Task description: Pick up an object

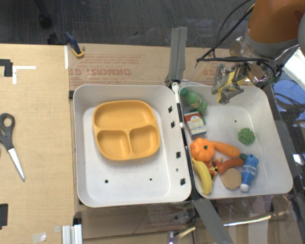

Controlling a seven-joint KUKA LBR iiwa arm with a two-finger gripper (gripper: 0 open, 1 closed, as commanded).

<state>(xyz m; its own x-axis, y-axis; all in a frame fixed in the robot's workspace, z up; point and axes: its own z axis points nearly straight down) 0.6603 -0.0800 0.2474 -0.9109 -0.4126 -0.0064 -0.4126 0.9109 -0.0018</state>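
The gripper (227,91) hangs over the far edge of the right bin (267,136), below the arm's orange band (279,9); whether it is released or clenched cannot be told, and nothing shows in its grasp; the objects lie nearer the camera and mostly to its left; a green bottle (194,100) is the closest, just left of the gripper against the bin's left wall, with a small red-and-white carton (194,123) below it; a green ball (246,135) sits apart toward the right wall; further down cluster an orange pumpkin (203,149), a carrot (226,148), a banana (203,176), a brown disc (232,179) and a blue bottle (249,171), all well apart from the gripper; the left bin (86,177) bears a yellow divided plate (126,129).
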